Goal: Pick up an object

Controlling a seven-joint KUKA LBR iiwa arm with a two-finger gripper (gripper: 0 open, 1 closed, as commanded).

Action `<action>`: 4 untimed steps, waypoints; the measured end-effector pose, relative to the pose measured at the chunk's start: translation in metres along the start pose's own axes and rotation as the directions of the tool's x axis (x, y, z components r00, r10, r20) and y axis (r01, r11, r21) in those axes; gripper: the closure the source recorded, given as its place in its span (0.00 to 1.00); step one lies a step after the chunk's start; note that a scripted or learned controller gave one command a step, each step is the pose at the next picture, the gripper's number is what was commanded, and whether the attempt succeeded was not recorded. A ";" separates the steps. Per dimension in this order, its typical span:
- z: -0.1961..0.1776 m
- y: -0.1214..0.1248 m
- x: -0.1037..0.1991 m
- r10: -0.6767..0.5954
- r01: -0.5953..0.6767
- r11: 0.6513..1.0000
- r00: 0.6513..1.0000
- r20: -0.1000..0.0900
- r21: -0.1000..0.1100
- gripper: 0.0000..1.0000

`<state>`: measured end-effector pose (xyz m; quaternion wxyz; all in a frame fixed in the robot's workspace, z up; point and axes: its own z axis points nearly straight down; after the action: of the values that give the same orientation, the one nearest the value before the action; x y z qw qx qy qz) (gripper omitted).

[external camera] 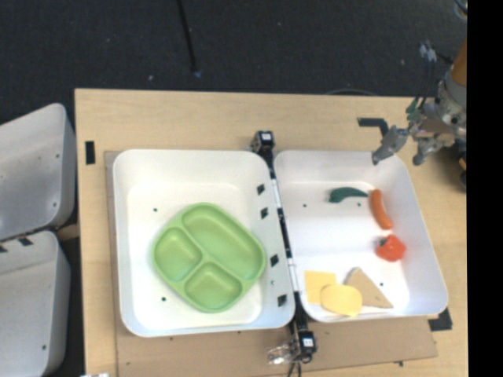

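The right bin (314, 171) holds several small toy foods. A dark green curved piece (348, 195) lies near the back, with an orange sausage (381, 209) just to its right. A red piece (391, 248) sits in front of the sausage. At the front lie a yellow square slice (317, 283), a yellow round piece (342, 299) and a tan wedge (371, 288), touching one another. My gripper (401, 149) hovers over the bin's back right corner, open, with nothing between its fingers (382, 147).
The left bin (134, 179) holds a green divided plate (208, 256). A black-clipped divider (277, 218) runs between the two bins. Bare bench wood (196, 120) lies behind them. White chair-like shapes (31, 171) stand at the far left.
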<state>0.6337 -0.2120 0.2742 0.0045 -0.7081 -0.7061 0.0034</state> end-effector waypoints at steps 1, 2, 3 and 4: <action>-0.008 0.002 0.001 -0.003 0.003 1.000 1.000 0.002 -0.013 0.00; 0.041 -0.004 -0.009 -0.002 0.002 1.000 1.000 0.003 -0.009 0.00; 0.083 -0.003 -0.009 -0.001 0.001 1.000 1.000 0.004 -0.009 0.00; 0.145 -0.008 -0.012 -0.001 0.001 1.000 1.000 0.003 -0.007 0.00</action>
<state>0.6243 -0.2237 0.1295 0.0007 -0.7076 -0.7066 0.0019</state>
